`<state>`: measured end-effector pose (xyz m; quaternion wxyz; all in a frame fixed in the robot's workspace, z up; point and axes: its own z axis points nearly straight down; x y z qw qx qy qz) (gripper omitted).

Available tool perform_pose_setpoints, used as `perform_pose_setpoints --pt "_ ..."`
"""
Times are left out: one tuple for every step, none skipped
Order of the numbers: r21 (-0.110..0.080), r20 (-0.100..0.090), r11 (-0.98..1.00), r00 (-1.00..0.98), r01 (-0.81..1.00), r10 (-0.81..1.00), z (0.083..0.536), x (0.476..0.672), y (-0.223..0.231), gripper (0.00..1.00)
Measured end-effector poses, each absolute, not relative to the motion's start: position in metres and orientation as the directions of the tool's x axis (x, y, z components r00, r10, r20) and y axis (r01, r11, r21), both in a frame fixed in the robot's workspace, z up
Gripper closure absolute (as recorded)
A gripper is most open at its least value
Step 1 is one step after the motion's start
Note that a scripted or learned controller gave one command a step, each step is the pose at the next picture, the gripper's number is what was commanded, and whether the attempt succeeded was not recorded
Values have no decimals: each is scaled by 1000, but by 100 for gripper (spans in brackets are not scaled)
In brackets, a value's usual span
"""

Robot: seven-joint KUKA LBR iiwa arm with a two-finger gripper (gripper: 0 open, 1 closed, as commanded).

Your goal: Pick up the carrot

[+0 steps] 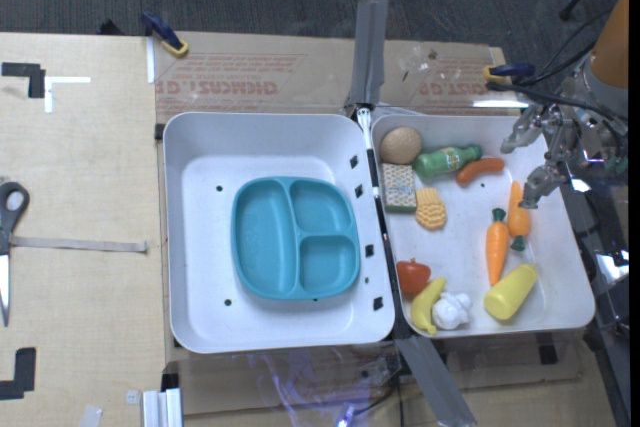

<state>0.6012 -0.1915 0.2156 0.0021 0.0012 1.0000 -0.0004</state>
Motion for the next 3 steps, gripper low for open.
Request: perform_pose_setpoints --pt "-3 -14 999 -999 38 38 100 623 -222 0" --pt "-2 -7 1000 -1000 15 15 95 587 -222 0" --pt "-5 -14 1000 -1000 10 10 106 590 -220 100"
